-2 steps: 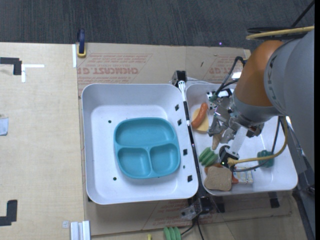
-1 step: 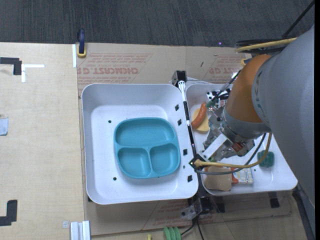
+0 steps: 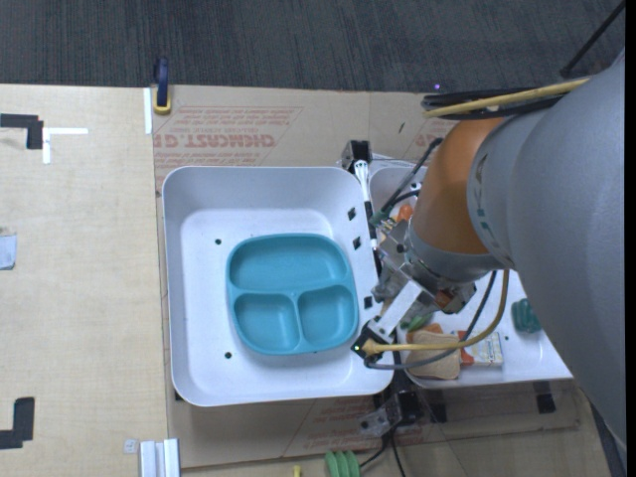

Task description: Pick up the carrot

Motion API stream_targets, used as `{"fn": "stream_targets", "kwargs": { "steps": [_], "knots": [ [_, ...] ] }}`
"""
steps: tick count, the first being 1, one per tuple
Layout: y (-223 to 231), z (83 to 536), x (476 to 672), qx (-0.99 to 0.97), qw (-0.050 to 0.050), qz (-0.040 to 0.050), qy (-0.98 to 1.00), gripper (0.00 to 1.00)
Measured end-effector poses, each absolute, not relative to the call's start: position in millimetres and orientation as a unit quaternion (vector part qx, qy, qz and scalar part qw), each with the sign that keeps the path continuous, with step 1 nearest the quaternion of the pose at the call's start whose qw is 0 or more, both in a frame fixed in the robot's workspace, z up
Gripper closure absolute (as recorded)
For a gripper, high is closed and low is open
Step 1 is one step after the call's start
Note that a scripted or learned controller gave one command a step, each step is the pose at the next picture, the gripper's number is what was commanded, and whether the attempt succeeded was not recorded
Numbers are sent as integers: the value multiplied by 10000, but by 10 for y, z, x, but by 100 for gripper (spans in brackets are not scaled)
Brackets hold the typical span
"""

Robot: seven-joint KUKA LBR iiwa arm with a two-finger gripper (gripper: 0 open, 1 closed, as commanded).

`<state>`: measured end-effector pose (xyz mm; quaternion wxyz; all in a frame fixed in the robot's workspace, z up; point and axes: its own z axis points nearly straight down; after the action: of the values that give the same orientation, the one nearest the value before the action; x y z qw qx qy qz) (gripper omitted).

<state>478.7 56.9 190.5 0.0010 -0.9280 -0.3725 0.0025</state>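
The carrot seems to be the orange sliver (image 3: pixel 402 210) in the right bin (image 3: pixel 542 361), just beside the arm's orange band (image 3: pixel 447 202) and mostly hidden by it; I can't be sure. The grey arm (image 3: pixel 566 227) looms nearest, over that bin. Under its wrist the claw (image 3: pixel 391 316) hangs low by the wall the bins share; whether it is apart or together cannot be told. A tan object (image 3: pixel 437 351) and a teal one (image 3: pixel 525 316) lie nearby. The left bin (image 3: pixel 189 266) holds a teal divided plate (image 3: pixel 293 296). Farther off, printed cardboard (image 3: pixel 229 127) covers the counter (image 3: pixel 75 266).
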Motion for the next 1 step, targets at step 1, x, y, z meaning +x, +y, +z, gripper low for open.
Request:
{"fn": "stream_targets", "kwargs": {
  "steps": [1],
  "knots": [
    [457,1903,4844,-8440,16,33,-5363,100]
  ]
}}
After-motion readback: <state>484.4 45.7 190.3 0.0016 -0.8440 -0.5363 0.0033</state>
